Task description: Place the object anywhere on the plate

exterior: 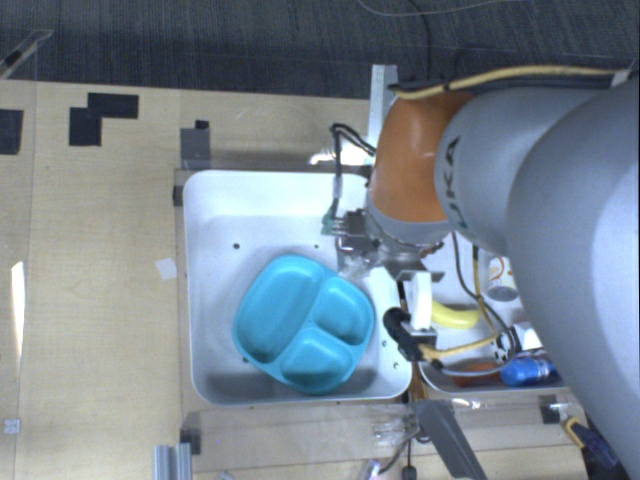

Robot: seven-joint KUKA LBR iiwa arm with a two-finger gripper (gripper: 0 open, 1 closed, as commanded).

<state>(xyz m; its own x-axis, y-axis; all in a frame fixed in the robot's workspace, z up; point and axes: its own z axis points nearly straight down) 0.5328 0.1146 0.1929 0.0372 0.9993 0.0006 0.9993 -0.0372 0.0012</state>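
Tool [357, 251] sat low over the left bin [215, 268], at the bin's right side, just off the far right rim of the plate [290, 303]. Tool state: can't tell, the wrist blocked it from above. Nothing visibly carried.

Plate was a blue three-compartment dish lying in the near half of the left bin, all compartments bare.

Which thing is the object wasn't obvious. Candidates were all in the right bin [432, 376], mostly under the arm [540, 168]: a yellow curved piece [455, 316] near the bin's left wall, a blue item [525, 371] and a red item [470, 366] along the near edge. My guess is the yellow one, since it lay nearest the tool.

Handling, as a guess:
- yellow piece looked banana-shaped, smooth, probably a light plastic or foam toy
- rigid enough, not fragile
- curved skin could slip or roll out of a pinch
- best hold: across the middle of the curve, narrow way, not at the tapered ends
- it lay close to the bin wall, so approach room on that side was tight

The drop should be forgiving: the plate was wide, with raised dividers that should stop rolling. Tabletop [90, 268] around the bins carried nothing relevant.
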